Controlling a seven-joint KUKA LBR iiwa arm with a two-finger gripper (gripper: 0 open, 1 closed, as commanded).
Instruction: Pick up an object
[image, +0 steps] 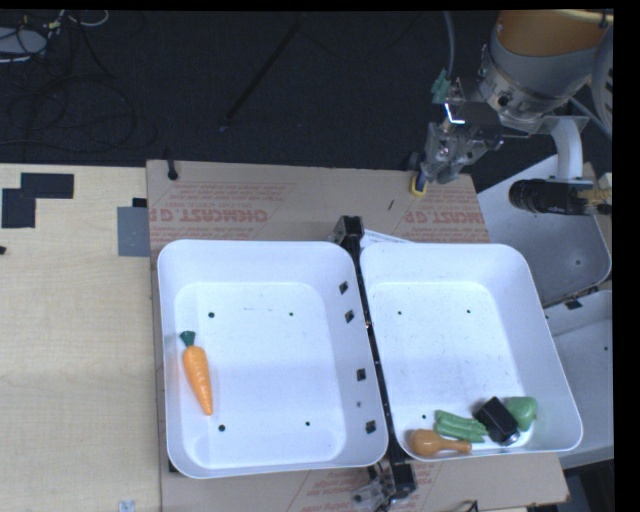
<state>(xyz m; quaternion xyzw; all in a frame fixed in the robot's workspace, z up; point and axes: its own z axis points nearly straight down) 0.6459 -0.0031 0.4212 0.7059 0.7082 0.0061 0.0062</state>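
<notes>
One arm (545, 55) holds its tool (447, 160) above the bench; grip state unclear.

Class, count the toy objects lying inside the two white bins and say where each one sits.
5. A carrot lies in the left bin. The right bin holds an orange gourd, a green pod, a black block and a green piece, which may hide more.

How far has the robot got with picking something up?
It looks like nothing is picked up yet. The claw hangs above the cardboard behind the bins, with no object visible in it. The toy carrot lies in the left bin. In the right bin's near corner sit a black block, green toy vegetables and an orange piece. The whole pick remains.
</notes>
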